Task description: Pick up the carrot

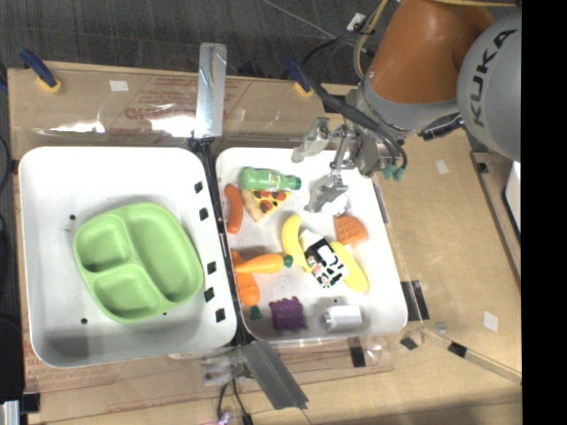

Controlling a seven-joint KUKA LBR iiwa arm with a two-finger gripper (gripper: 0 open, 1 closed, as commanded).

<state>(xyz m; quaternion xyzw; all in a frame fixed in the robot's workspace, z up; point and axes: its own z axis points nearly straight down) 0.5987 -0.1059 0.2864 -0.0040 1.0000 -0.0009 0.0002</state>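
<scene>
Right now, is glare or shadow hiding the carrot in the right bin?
Camera view: the carrot is evenly lit and sharp, with no glare on it; bright glare sits on the clear plastic sheet behind the left bin; the hand looks slightly soft and casts faint shadow near the pizza slice.

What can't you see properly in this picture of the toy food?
- Tool: small and grey in the camera view; whether it is open or shut is unclear.
- Second carrot: its end is blurred against the bin wall.
- Small can: too small to read.
- Arm: cut off by the top edge.
</scene>
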